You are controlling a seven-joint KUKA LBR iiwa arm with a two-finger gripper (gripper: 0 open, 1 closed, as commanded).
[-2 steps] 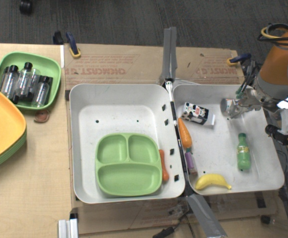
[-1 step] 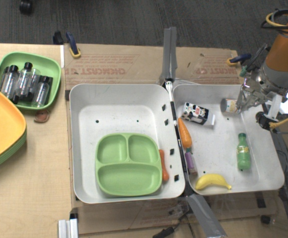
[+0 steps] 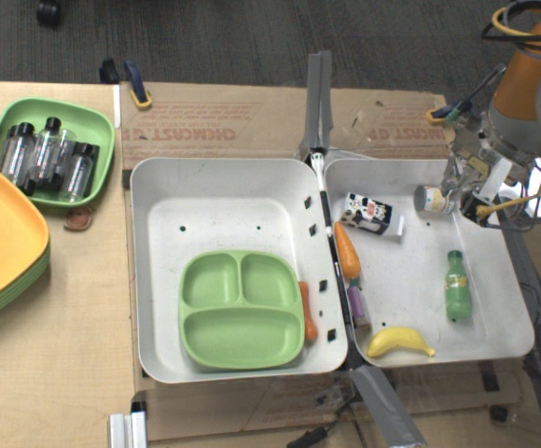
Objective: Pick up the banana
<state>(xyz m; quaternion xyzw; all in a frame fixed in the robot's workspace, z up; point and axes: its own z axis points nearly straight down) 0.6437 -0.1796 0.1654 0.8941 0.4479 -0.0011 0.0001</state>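
Observation:
The yellow banana (image 3: 401,343) lies at the front edge of the right bin (image 3: 508,250), curved and on its side. My gripper (image 3: 466,192) hangs over the bin's far right corner, well behind the banana and to its right. It is beside a small silver can (image 3: 430,198). Nothing of the banana is near the gripper.
The right bin also holds a green bottle (image 3: 456,286), a carrot (image 3: 347,252), a black-and-white box (image 3: 371,215) and a purple item (image 3: 357,306). The left bin (image 3: 159,203) holds a green divided plate (image 3: 242,308) and an orange stick (image 3: 306,312). A green tray of bottles (image 3: 51,152) and orange plates (image 3: 5,241) sit at far left.

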